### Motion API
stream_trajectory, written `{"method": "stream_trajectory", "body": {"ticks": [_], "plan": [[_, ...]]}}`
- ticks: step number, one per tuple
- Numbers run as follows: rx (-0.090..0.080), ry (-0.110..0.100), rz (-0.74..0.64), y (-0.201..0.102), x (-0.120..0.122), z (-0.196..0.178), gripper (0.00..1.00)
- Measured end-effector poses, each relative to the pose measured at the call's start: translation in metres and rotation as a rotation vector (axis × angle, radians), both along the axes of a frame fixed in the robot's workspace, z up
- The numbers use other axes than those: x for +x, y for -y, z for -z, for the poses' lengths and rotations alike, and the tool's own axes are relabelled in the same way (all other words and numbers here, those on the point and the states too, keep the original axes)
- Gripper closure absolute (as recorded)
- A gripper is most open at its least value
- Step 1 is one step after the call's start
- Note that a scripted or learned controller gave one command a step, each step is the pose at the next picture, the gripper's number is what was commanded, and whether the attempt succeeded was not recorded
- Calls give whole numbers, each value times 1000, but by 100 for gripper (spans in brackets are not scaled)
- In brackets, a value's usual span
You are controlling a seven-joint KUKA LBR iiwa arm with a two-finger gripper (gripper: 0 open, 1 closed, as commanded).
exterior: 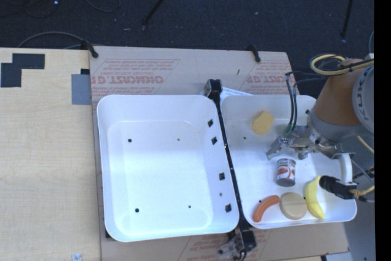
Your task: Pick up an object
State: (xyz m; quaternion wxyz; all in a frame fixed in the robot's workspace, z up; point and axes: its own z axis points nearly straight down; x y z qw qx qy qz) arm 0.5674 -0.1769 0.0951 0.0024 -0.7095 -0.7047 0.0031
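Small can (285, 171), red-and-white label, upright in right bin (244, 125), directly below tool (287, 147). Tool fingers spread open just above can top, nothing between them. Yellow block (263, 122) up-left of tool. Banana (314, 197), tan disc (294, 205), orange sausage (266, 208) along near wall. Left bin (110, 131) adjoining on bench (43, 162).

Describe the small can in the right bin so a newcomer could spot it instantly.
Find the right bin, the one holding objects. Near its middle, just below the end effector, stands the small can. It is the only upright cylinder, red-and-white with a silvery top, unlike the yellow block above and banana below.
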Motion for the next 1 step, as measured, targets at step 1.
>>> {"method": "stream_trajectory", "body": {"ticks": [1], "plan": [[5, 0, -9, -54, -44, 9, 0]]}}
